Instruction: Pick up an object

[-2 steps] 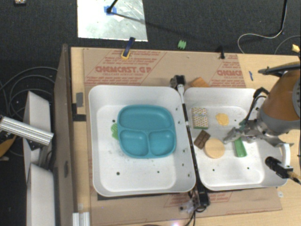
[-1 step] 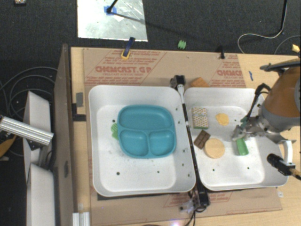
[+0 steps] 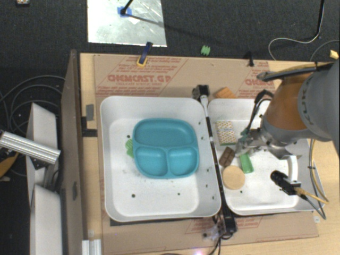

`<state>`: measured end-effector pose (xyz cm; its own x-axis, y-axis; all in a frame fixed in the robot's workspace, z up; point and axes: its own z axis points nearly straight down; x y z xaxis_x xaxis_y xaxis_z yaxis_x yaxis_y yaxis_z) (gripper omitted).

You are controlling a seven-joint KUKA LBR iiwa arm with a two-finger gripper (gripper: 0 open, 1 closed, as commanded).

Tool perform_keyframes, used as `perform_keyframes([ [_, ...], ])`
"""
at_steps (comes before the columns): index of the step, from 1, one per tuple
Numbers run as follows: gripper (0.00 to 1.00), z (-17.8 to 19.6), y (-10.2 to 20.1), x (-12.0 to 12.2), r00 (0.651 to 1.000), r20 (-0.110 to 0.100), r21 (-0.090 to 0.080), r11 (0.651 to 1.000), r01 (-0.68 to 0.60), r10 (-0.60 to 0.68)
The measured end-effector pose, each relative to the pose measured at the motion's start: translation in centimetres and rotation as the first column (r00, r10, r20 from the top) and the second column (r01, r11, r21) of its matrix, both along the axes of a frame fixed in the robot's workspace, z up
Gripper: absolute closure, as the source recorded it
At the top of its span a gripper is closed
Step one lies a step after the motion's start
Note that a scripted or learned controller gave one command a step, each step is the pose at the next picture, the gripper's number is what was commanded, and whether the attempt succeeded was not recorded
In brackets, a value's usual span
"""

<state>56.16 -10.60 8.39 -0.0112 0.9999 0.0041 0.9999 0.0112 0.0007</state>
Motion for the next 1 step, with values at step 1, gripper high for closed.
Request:
perform_keyframes([
  [1,1.00,10.68,6.79,0.73,1.000,0.012,-0.001,1.000,-0.001,0.001],
])
